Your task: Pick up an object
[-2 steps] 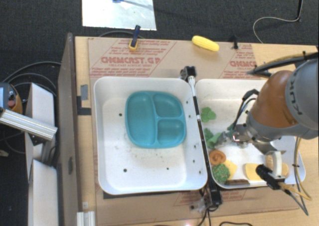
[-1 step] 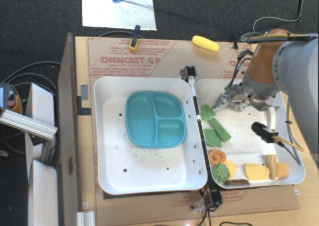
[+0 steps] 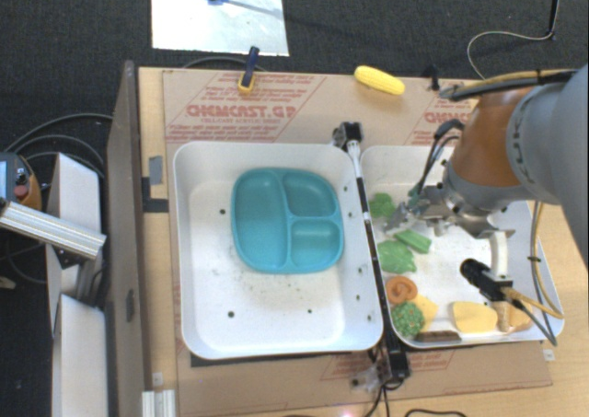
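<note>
Teal plastic is filling the middle of the left bin [image 3: 198,222], where a divided plate [image 3: 286,221] is lying flat. The arm [image 3: 515,144] is reaching in over the right bin [image 3: 543,259], its gripper [image 3: 419,213] hanging low just above the green toy pieces [image 3: 401,249] near the divider; how far it is spread I cannot tell. An orange ring [image 3: 401,291] and a yellow wedge [image 3: 474,318] are lying nearer the front. A yellow banana [image 3: 379,80] is resting on the cardboard beyond the bins.
</note>
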Robot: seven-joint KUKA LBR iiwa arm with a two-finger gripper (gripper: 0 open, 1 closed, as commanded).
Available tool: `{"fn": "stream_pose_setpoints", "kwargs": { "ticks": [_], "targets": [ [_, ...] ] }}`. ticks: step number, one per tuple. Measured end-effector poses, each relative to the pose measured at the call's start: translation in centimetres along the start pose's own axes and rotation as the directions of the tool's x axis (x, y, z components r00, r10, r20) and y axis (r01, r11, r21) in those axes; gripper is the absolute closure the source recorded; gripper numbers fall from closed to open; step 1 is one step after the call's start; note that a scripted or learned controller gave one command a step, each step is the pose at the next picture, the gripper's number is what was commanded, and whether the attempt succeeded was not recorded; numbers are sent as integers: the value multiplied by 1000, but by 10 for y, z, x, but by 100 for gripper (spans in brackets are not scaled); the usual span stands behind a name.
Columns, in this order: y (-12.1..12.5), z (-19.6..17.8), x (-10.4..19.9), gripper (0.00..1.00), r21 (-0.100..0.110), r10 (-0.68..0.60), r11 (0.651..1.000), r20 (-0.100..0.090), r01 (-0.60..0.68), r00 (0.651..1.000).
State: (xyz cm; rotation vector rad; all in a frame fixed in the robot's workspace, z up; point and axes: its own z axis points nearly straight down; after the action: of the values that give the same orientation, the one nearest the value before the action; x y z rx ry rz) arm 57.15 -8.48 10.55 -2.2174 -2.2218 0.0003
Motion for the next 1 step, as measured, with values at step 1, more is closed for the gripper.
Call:
{"fn": "stream_pose_setpoints", "kwargs": {
  "ticks": [1],
  "targets": [
    [89,-85,73,0,-18,-11,1000,1,11,1000]
  ]
}}
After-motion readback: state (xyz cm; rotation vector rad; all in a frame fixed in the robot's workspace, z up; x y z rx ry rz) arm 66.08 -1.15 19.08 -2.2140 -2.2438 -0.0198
